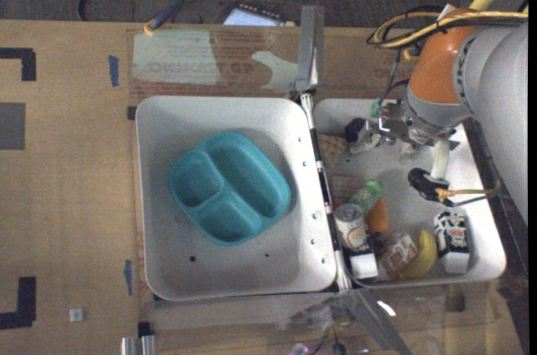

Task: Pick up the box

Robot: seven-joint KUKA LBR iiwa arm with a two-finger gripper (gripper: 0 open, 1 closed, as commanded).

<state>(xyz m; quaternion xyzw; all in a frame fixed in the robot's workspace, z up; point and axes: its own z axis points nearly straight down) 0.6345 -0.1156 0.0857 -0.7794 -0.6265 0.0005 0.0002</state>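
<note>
Approach step: gripper (379,129) hovered over right bin (487,257), claw state unclear; box (454,240) well apart; next: reach, descend.

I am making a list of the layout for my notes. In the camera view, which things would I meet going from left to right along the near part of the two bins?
Teal divided plate → can → banana → black-and-white box.
</note>
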